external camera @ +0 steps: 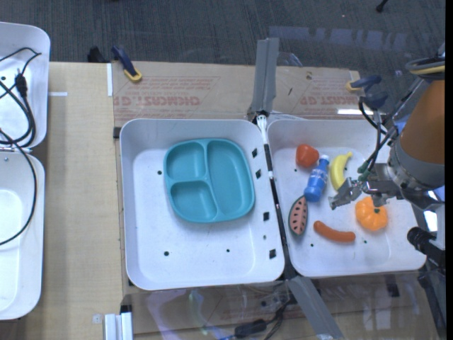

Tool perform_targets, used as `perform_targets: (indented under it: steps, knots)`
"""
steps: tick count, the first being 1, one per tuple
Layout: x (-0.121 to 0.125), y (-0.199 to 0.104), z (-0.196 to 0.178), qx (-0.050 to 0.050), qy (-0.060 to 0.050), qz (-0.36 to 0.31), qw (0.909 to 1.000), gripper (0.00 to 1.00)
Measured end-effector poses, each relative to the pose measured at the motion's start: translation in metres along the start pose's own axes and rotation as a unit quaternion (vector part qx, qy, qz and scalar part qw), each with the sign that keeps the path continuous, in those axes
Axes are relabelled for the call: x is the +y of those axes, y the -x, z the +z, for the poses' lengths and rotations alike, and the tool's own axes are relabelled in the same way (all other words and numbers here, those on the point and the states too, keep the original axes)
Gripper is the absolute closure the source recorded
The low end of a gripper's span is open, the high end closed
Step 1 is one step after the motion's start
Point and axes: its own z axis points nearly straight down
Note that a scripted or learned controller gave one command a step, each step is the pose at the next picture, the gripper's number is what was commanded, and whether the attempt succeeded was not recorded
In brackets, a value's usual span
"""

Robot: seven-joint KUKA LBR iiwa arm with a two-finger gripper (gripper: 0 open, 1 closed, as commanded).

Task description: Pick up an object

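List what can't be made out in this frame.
- Gripper, camera view: fingers too small and blurred to judge.
- Orange round toy fruit: its top is covered by the gripper body.
- Grey arm with orange band: cut off by the right edge.
- Blue plastic bottle: label too small to read.

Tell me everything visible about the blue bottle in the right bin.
The blue bottle is small, plastic-looking, with a paler cap end pointing up-right in the camera view. It lies on its side on the right bin floor, slightly tilted from vertical in the image. The red-orange fruit sits just above it, the banana just to its right, close or touching; contact is unclear. The gripper hovers lower right, apart.
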Motion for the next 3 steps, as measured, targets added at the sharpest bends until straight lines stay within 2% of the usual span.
perform_targets:
  steps: [1,2,3]
  knots:
    - [-0.004,0.017,0.113,0.000,0.000,0.002,1.0000,0.00]
    - [-0.004,0.020,0.138,0.000,0.000,0.002,1.0000,0.00]
    - [-0.004,0.020,0.129,0.001,-0.001,0.004,1.0000,1.00]
